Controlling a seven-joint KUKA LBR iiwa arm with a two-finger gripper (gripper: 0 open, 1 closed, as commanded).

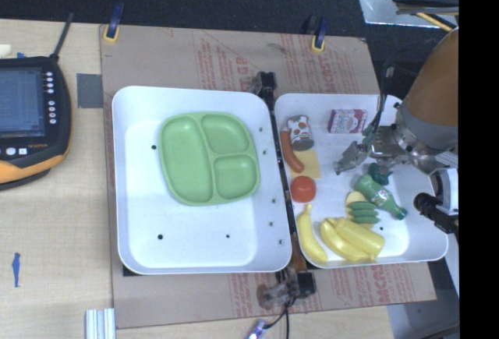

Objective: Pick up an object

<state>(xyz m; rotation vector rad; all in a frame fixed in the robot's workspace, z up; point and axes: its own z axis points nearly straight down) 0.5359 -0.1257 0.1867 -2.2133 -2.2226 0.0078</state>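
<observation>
The right bin [425, 252] holds several toy foods. A small can [299, 132] and a pink box [346, 121] sit at its far side. An orange sausage [291, 153] lies over a yellow cheese slice [312, 166], with a red tomato [303, 188] below them. A banana [309, 240] and other yellow pieces [355, 238] lie at the front. A green bottle [382, 199] and a ridged green piece [361, 210] lie in the middle. My gripper [351, 158] hangs low over the bin's middle, just above-left of the bottle and right of the cheese slice.
The left bin [140, 240] holds a green divided plate [209, 157]. A teach pendant [27, 115] lies on the bench at far left. Blue clamps [315, 32] pin the cardboard sheet at the back. The arm's body [433, 104] covers the right bin's far right corner.
</observation>
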